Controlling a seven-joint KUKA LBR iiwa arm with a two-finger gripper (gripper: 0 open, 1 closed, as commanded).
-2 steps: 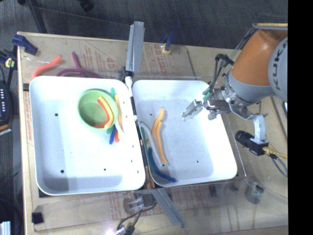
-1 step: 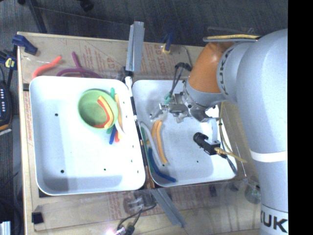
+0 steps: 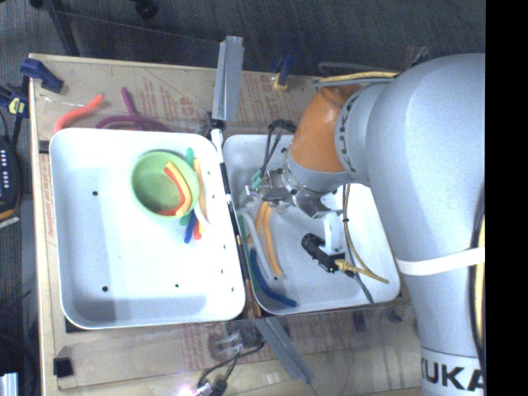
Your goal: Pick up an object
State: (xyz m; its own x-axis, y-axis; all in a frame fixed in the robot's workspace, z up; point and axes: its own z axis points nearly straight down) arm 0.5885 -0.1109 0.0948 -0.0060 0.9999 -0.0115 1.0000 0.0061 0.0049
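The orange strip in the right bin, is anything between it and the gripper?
Nothing visible does. The gripper sits low at the right bin's upper left, directly above the top end of the orange strip. A blue strip lies beside it, lower, not between.

Even, bright light overhead washes my white bins (image 3: 124, 295) nearly featureless. Soft shadow pools at their lower edges; everything looks slightly blurred.

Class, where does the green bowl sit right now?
In the camera view the green bowl lies in the left white bin, in its upper right part near the divider between the bins, with coloured sticks draped over its right rim.
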